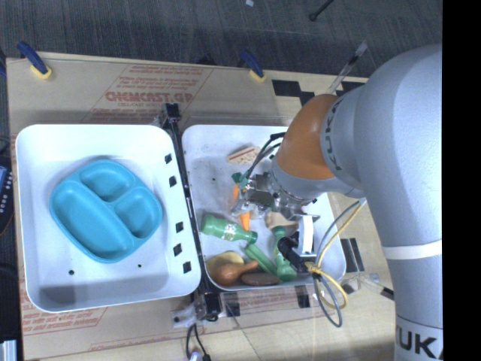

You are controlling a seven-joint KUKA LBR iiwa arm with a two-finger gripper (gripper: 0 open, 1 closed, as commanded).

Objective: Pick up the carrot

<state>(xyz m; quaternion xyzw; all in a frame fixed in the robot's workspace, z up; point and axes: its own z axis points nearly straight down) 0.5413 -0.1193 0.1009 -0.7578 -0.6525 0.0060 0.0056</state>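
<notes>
**Carrot in the right bin, arm hanging over it**

You are looking for the carrot [243,218], which is showing as small orange pieces in the middle of the right bin [197,150], just beside the neck of the green bottle [227,229]. A second orange sliver is sitting slightly above it, near the arm's wrist hardware. The gripper [259,194] is hanging directly over this spot, and the wrist is hiding it from you (whether it is open, closed or gripping anything cannot be told).

Below the carrot, you are seeing the green bottle lying on its side, pointing right. Further toward the near wall, a yellow-brown rounded item [224,268], a dark brown item [259,279] and a green item [282,265] are lying crowded together. A tan, striped piece [243,155] is resting near the far wall.

The arm [391,164], with its orange band [307,143], is reaching in from the right. In the left bin [34,145], a blue divided tray [105,209] is lying flat. Both bins are resting on the cardboard-covered bench [150,89].
</notes>
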